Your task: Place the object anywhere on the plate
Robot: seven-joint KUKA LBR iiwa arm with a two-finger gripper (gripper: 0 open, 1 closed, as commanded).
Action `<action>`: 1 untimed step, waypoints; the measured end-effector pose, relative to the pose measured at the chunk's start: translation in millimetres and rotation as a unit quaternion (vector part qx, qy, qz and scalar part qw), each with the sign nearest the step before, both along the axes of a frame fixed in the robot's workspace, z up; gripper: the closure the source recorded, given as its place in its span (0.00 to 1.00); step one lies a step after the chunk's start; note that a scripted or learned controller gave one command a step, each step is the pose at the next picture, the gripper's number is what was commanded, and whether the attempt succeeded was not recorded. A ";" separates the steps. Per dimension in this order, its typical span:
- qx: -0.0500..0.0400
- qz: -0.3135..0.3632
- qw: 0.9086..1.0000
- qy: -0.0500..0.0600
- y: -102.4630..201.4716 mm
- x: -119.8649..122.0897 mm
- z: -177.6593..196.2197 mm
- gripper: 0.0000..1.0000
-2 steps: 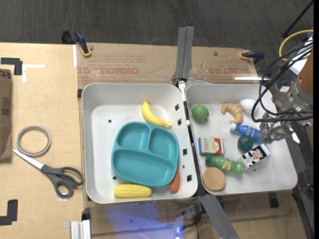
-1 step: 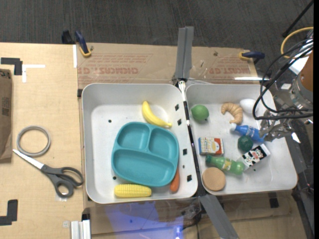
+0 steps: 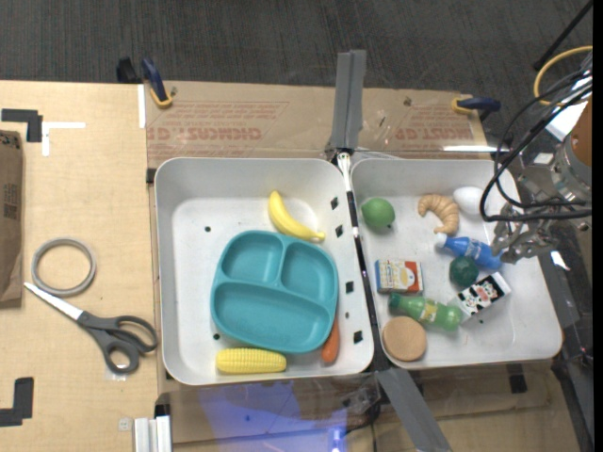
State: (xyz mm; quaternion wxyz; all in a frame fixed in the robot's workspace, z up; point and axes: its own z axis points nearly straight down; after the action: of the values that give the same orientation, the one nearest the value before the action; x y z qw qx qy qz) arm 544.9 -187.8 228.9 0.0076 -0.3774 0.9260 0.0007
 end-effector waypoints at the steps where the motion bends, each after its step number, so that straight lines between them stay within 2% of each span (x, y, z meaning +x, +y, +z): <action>1: 0.001 -0.002 1.000 -0.002 0.6 1.5 9.0 1.00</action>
State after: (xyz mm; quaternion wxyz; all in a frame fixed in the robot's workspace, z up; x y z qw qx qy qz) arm 546.4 -187.2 237.9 0.0098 -0.3758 0.9266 0.0012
